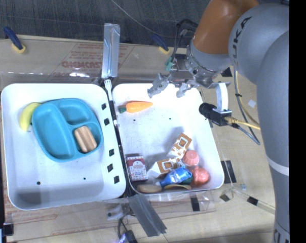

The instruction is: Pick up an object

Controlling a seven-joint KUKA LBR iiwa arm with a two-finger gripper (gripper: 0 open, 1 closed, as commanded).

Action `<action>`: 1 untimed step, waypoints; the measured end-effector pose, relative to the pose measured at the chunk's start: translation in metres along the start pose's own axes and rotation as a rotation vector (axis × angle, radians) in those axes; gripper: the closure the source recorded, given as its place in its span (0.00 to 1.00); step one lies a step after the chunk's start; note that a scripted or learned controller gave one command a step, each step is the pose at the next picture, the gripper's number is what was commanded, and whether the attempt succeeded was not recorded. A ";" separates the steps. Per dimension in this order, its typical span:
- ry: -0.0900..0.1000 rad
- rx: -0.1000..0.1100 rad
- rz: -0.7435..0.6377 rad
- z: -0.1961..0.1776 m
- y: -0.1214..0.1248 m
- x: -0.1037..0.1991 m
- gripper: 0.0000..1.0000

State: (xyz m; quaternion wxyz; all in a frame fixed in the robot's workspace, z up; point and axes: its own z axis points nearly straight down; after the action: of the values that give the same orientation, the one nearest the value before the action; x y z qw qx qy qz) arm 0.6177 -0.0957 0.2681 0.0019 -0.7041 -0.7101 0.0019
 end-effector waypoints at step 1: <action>0.001 0.011 -0.034 0.142 -0.015 0.002 0.00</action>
State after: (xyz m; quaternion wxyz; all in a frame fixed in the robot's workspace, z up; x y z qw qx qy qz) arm 0.6023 -0.0936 0.1261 0.0062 -0.6919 -0.7220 0.0051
